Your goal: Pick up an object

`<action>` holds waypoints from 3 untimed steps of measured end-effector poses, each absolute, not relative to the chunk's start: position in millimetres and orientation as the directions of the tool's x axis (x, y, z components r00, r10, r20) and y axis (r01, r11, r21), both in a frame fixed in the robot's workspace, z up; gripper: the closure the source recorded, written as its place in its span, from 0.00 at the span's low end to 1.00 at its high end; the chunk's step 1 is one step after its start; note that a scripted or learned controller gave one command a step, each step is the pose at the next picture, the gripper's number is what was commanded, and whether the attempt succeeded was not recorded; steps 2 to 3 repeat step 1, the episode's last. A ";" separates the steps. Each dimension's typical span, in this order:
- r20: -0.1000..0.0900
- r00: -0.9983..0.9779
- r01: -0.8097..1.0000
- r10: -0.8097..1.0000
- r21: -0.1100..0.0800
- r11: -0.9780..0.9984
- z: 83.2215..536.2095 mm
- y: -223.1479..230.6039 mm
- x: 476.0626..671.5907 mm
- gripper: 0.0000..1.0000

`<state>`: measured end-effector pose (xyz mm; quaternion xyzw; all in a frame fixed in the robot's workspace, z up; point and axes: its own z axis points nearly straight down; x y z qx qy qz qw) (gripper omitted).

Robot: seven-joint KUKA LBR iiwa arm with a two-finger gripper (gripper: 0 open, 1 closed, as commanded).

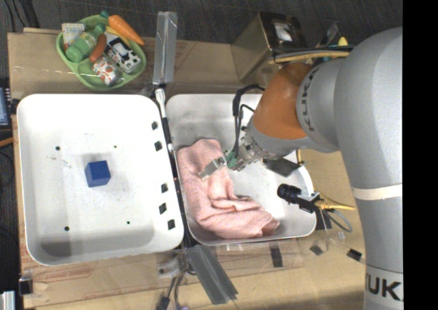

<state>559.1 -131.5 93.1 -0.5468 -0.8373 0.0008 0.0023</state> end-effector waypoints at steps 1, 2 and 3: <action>0.003 -0.410 0.912 0.912 -0.004 0.410 90.7 -105.0 522.9 0.00; 0.003 -0.410 0.912 0.912 -0.004 0.410 90.7 -105.0 522.9 0.00; 0.003 -0.410 0.912 0.912 -0.004 0.410 90.7 -105.0 522.9 0.00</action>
